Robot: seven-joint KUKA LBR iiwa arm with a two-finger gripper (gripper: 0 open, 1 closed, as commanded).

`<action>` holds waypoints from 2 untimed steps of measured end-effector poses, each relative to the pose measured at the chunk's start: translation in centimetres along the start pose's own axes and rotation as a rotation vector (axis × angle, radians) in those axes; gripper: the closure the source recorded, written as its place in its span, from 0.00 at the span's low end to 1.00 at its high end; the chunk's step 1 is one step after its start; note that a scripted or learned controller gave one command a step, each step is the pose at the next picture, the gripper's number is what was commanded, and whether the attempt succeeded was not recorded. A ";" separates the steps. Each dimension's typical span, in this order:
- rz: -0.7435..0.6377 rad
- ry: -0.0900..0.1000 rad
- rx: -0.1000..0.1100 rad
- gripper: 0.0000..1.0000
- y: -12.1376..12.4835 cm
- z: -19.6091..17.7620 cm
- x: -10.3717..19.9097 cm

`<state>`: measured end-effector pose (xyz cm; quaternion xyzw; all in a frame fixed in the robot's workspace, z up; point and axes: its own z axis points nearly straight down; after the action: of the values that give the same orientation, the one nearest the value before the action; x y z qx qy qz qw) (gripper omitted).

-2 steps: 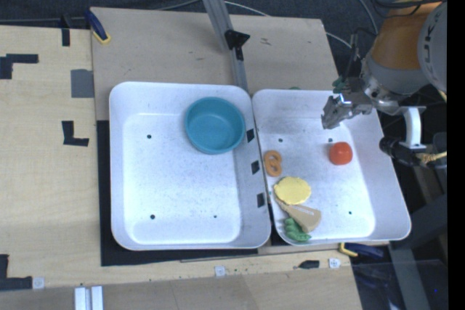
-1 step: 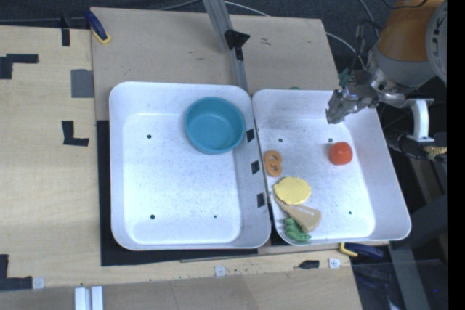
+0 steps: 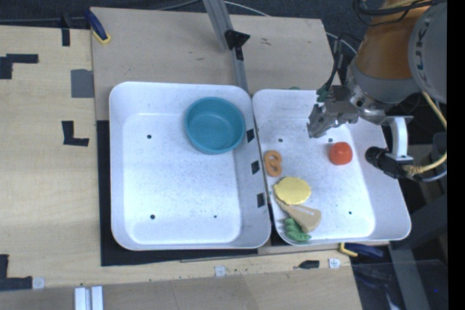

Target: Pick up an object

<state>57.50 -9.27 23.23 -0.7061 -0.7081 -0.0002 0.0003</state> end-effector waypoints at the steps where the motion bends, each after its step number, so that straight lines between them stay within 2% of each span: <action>1: -0.001 0.000 -0.001 1.00 -1.8 -0.9 4.5; 2: -0.001 0.000 0.000 1.00 -3.9 -0.9 10.2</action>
<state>53.52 0.93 24.12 -0.7056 -0.7086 -0.0002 0.0006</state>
